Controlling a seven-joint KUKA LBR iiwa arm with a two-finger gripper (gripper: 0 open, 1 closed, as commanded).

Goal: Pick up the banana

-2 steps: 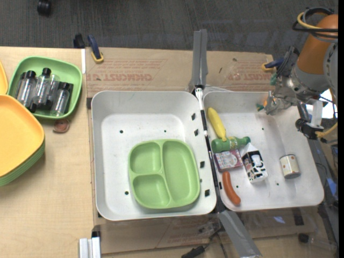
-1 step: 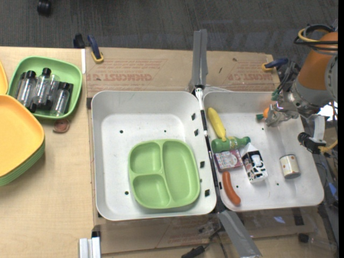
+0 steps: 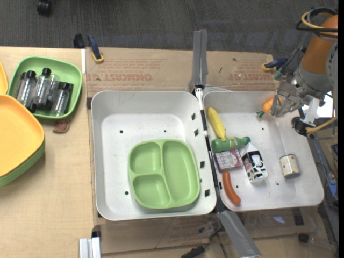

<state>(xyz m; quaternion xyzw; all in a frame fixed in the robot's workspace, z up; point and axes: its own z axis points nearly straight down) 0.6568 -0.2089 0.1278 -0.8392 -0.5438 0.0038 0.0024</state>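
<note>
Yellow banana (image 3: 216, 123) | slim, lying lengthwise in right bin (image 3: 301, 195) | claw (image 3: 279, 107) state unclear

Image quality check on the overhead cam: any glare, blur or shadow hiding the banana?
Camera view: even lighting, soft shadows; banana sharp and unobstructed against the right bin; white bin floors bright but not blown out; gripper region cluttered and slightly soft, with a bright patch beside the wrist.

At the frame's right edge the arm (image 3: 321, 47) is cut off, its gripper (image 3: 280, 107) partly covering a small orange object (image 3: 267, 106) — too hidden to identify — while the left edge crops stacked yellow plates (image 3: 16, 138).
</note>
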